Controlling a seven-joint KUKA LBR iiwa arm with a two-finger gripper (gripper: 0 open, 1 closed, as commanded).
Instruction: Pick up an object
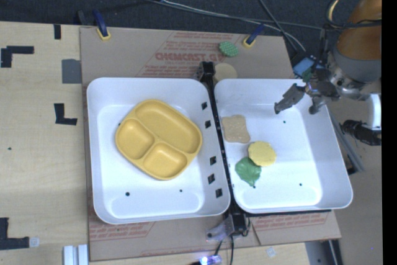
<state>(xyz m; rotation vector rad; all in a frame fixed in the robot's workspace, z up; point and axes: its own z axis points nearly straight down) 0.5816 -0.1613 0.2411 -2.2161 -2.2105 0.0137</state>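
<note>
In the right bin (322,192) lie three small things near its left wall: a beige flat piece (236,128), a yellow round piece (262,153) and a green piece (248,170) touching the yellow one. My gripper (302,99) hangs over the bin's upper right part, well to the right of and above these pieces. Its two dark fingers (286,100) are spread apart with nothing between them.
The left bin (105,195) holds a yellow divided tray (159,138). A small green object (228,48) lies on the cardboard behind the bins. Black clips run along the wall between the bins. Cables cross the dark bench at the back.
</note>
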